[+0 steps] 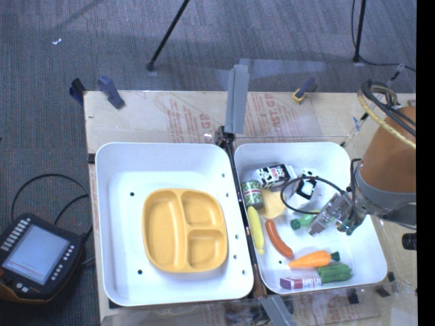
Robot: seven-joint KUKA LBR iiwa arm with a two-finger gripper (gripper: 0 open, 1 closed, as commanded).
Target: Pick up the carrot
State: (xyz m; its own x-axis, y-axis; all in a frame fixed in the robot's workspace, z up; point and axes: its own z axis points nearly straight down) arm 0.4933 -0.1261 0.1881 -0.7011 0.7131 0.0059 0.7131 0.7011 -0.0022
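The arm (391,168) ran off the right edge, its base out of sight. Left of it, the gripper (325,221) was too blurred to read, and it hid part of a small green item (302,221). The labels on the can (252,193) there were illegible.

The arm (391,161) is a thick, rounded body with a broad orange band that fills most of its visible bulk, its surface smooth and slightly glossy. Below the band sits a grey collar, paler at the edge, that narrows toward the wrist. Black cables (380,104) loop over the top of the orange section, with a thin yellowish line running alongside them. The gripper (331,217) is a small, boxy metallic-grey assembly with darker parts, and a thin black cable (306,182) curls out in a loop from it.
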